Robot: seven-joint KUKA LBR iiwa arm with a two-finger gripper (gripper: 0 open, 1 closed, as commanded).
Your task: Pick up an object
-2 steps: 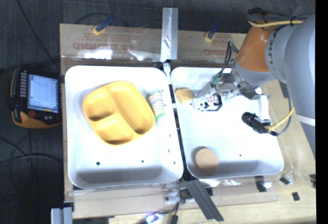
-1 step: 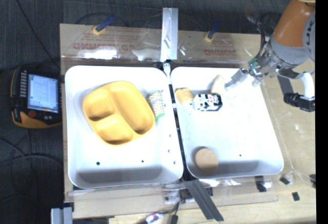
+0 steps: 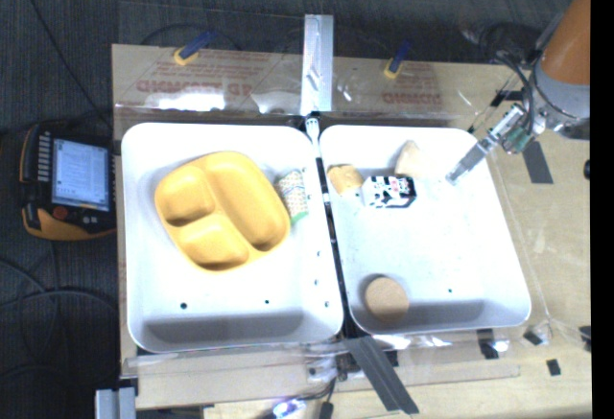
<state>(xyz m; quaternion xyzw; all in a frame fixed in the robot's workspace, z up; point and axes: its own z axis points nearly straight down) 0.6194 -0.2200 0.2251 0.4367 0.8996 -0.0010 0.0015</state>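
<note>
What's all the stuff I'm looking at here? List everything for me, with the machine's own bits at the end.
Bins: 2, white, side by side on the bench; left bin, right bin.
Divided tray: 1, yellow, three compartments, in the left bin.
Small patterned item: 1, pale with green, beside the tray's right edge in the left bin.
Tan lump: 1, right bin, top left.
Black-and-white item: 1, right bin, right of the tan lump.
Pale beige lump: 1, right bin, near the top wall.
Round disc: 1, light brown, right bin, bottom left.
Handheld screen unit: 1, orange and black, left of the bench.
Arm: 1, grey with orange band, upper right.
End effector: 1, over the right bin's upper right.
</note>
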